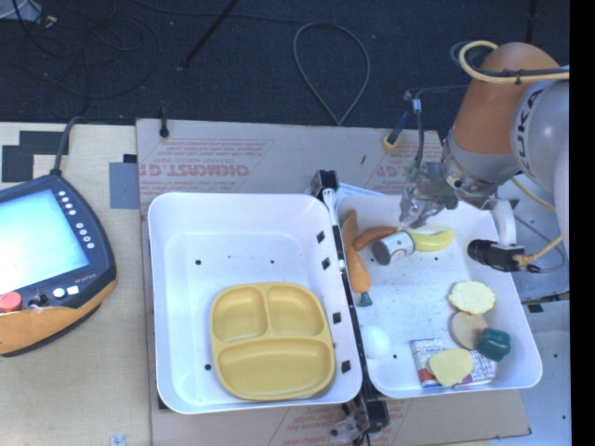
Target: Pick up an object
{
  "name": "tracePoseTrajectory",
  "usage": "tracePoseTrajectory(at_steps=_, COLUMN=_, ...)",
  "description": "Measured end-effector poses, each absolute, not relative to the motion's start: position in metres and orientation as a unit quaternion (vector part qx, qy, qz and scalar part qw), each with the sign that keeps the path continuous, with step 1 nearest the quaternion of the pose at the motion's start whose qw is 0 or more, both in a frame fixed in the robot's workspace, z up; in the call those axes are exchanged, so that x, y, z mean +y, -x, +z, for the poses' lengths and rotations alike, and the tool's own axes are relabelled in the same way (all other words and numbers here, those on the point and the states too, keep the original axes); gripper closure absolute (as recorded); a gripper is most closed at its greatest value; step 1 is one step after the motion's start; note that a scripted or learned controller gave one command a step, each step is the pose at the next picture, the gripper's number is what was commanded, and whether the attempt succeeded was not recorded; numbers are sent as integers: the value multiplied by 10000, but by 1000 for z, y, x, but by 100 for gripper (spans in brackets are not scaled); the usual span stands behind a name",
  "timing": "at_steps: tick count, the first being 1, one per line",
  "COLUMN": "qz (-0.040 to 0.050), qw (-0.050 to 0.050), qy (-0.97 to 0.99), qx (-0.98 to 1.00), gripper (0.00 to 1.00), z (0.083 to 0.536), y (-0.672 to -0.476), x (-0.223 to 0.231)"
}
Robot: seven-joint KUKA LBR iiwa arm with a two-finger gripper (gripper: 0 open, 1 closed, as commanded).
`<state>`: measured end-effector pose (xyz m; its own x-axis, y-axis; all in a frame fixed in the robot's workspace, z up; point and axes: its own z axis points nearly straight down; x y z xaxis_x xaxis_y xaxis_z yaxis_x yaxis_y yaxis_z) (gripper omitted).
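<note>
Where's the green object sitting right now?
The green object is in the right bin, near its front right corner, beside the stacked round yellow slices and the yellow piece on the small packet.

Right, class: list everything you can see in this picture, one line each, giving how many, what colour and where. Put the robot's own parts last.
Bins: two, white, side by side on the bench.
Divided plate: one, yellow, in the left bin.
Banana: one, yellow, back of the right bin.
Carrot: one, orange, right bin by the divider.
Round slices: three, pale yellow and tan, right bin's right side.
Small green thing: one, beside the slices.
Control pendant: one, grey and orange, far left.
Cables: several, dark, behind the bench.
Arm: one, grey and orange, from the right.
Gripper: one, above the banana.
</note>
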<state>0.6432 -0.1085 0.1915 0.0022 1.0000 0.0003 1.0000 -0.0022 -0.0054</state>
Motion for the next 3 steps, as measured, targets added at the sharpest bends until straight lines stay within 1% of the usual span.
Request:
tracePoseTrajectory(at_steps=1, qz=9, qw=12, qy=7078, qx=-7064, gripper=100, z=200, y=-603, x=-95)
tracePoseTrajectory(at_steps=2, qz=12, qw=13, qy=7076, qx=-7067, gripper=100, z=199, y=-580, x=-111)
tracePoseTrajectory(at_steps=3, qz=6, qw=7, qy=7074, qx=-7068, gripper=100, z=201, y=-586, x=-109)
